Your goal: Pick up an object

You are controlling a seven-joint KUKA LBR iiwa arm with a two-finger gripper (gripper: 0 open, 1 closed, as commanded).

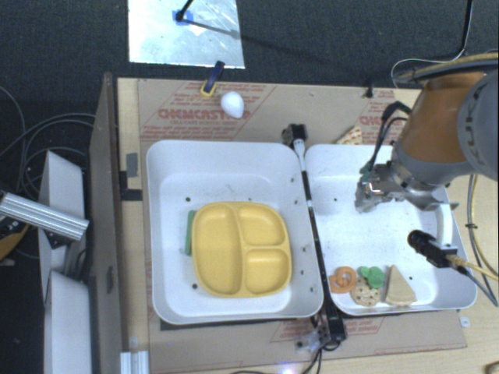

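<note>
My arm comes in from the right edge of the frame, upper right quarter, the grey link bulky against the border and the orange band broad just left of it. Below the band my wrist narrows into dull metal, angled down and to the left. My gripper (pixel 370 195) sits at centre-right (its tip a blur of grey metal), pointing down and left.

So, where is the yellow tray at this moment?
The yellow tray lies in the left white bin, with a green strip along its left edge.
</note>
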